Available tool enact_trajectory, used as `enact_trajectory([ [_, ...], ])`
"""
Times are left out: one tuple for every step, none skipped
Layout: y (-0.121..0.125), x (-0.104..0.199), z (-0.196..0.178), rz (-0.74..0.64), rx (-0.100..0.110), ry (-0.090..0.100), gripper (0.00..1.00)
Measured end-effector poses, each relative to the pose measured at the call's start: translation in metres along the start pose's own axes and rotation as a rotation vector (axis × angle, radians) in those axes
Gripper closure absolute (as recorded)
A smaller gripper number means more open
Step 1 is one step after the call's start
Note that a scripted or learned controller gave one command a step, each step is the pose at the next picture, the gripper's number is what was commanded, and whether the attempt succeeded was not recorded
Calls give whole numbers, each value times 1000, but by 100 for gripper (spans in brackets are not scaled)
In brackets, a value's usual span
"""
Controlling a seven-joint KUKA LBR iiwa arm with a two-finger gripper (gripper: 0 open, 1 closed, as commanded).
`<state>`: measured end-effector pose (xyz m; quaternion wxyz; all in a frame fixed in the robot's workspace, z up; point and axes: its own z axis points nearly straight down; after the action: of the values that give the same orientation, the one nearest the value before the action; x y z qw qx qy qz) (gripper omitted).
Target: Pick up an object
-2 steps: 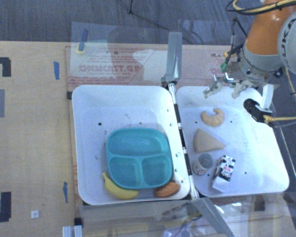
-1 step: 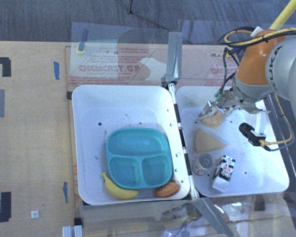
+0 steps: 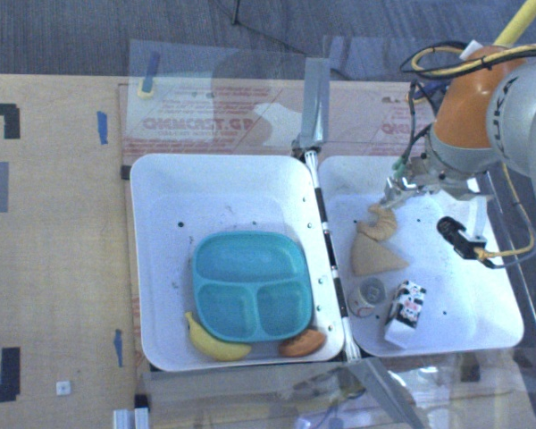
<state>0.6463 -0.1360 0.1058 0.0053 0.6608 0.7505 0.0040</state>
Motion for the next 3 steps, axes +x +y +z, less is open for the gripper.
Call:
enact_trajectory([
  [-1,0,1,0,2,0,0],
  [-23,26,13,-82,-4,-1,0],
  [-23,24,3,-77,-6,0,100],
])
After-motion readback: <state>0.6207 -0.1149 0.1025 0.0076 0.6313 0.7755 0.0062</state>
